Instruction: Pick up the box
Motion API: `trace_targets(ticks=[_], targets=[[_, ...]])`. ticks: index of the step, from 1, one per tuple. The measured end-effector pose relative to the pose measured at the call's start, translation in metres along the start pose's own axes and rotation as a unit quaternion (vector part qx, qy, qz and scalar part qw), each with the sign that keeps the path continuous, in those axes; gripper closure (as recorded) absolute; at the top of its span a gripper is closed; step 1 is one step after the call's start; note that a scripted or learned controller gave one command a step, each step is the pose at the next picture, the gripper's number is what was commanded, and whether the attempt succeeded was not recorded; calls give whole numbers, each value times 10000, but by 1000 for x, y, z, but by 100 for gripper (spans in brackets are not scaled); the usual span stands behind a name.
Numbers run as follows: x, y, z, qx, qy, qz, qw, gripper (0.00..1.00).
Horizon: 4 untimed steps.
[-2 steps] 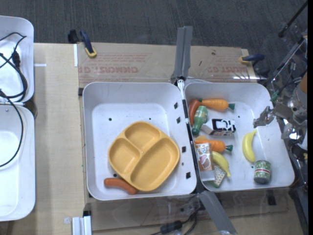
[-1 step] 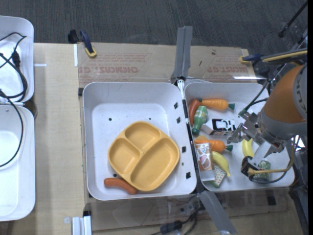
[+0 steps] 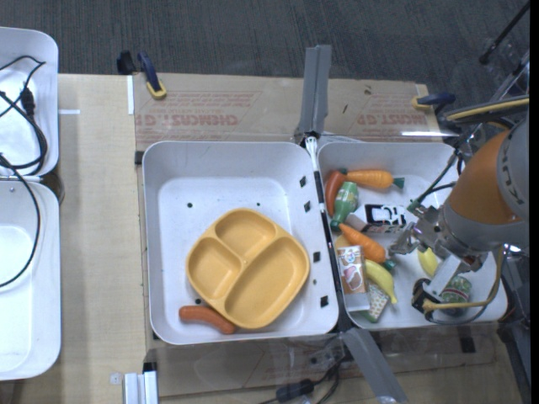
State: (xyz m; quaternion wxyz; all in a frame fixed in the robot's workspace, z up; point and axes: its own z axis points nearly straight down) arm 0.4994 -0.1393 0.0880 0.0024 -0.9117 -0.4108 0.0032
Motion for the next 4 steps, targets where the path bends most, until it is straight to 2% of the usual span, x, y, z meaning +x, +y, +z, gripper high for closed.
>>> trace_targets(ticks=[1,2,3,4], targets=[[24,59,-1,-7,-4,251,9997,0],[18,65,-248,-15,-14,862,9963,0],[1,22,-71,7,-10,1274,9919,0],[59,62,-14,-16,1,1610,9869,0]])
